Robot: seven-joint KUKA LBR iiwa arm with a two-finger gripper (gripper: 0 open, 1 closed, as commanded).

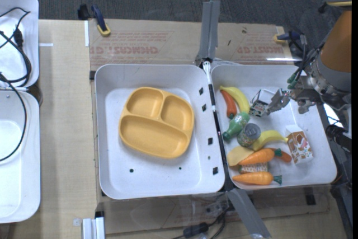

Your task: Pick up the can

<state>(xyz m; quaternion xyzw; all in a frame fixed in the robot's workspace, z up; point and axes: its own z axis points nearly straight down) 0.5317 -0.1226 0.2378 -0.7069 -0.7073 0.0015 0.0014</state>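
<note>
The can [250, 132] stands in the right bin [313, 175], showing its grey round top. It is wedged between a green bottle [235, 125] on its left and a yellow banana [269, 137] on its right. My gripper [273, 103] hangs over the upper middle of the same bin, up and to the right of the can and apart from it. A small silvery packet [259, 102] lies right at the gripper's tip; whether it is touched is unclear.
Around the can lie a second banana [239, 99], a red pepper [228, 103], two carrots [256, 178] and a small carton [299, 146]. The left bin [112, 176] holds a yellow divided plate [156, 121]. A metal divider [210, 36] runs between the bins.
</note>
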